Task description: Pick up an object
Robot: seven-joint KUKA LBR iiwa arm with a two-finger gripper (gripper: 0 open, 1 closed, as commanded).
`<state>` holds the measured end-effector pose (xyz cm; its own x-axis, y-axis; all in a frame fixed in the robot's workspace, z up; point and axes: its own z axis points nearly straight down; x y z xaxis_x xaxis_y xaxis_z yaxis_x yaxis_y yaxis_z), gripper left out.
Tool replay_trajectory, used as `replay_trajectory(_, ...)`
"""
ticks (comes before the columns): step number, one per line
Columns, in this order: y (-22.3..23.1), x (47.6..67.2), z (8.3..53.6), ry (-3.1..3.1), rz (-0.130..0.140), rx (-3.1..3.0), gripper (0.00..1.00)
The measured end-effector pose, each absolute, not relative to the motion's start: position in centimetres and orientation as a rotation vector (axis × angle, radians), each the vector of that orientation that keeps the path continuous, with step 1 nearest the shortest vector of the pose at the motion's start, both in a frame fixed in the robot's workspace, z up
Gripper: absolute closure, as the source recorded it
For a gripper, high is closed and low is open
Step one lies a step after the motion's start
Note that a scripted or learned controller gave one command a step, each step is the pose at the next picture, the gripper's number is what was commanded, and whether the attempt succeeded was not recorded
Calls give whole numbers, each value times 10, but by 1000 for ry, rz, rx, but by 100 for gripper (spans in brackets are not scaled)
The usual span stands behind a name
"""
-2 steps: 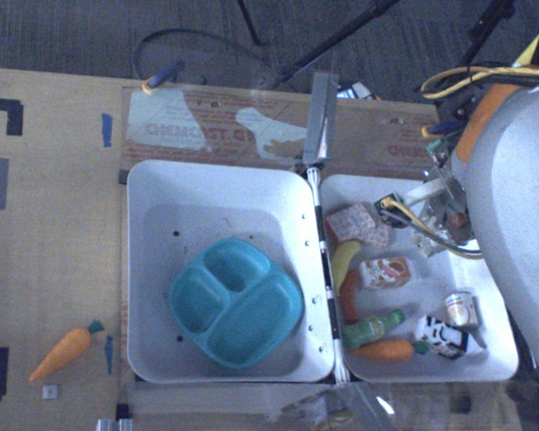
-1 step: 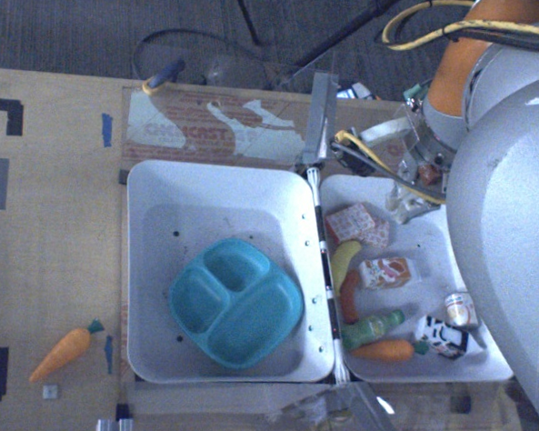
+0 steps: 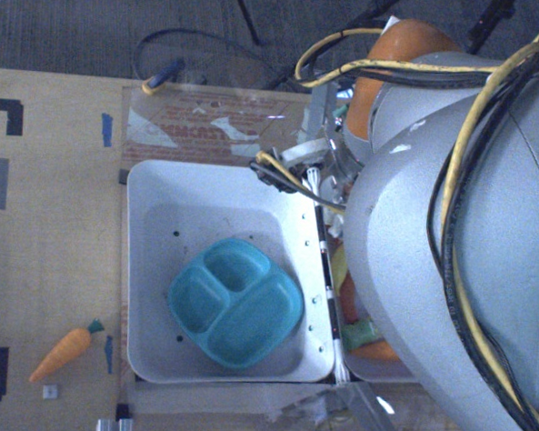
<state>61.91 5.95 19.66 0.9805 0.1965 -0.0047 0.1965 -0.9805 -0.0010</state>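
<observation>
A teal divided plate (image 3: 236,301) lies flat in the left white bin (image 3: 152,203), toward its near right side. The grey arm (image 3: 460,222) with its orange band (image 3: 403,45) hangs over the right bin and hides most of it. Beneath the arm, small parts of orange, red and green objects (image 3: 358,334) peek out at the right bin's left edge. The gripper's fingers are hidden by the arm's body.
A toy carrot (image 3: 61,352) lies on the wooden bench left of the left bin. Yellow and black cables (image 3: 281,170) loop from the wrist over the bin's far right corner. Blue tape marks (image 3: 106,129) sit on the bench.
</observation>
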Motion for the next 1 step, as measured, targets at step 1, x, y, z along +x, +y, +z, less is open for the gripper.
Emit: replay_trajectory(1,-5,602,218,-314,13,-3125,100)
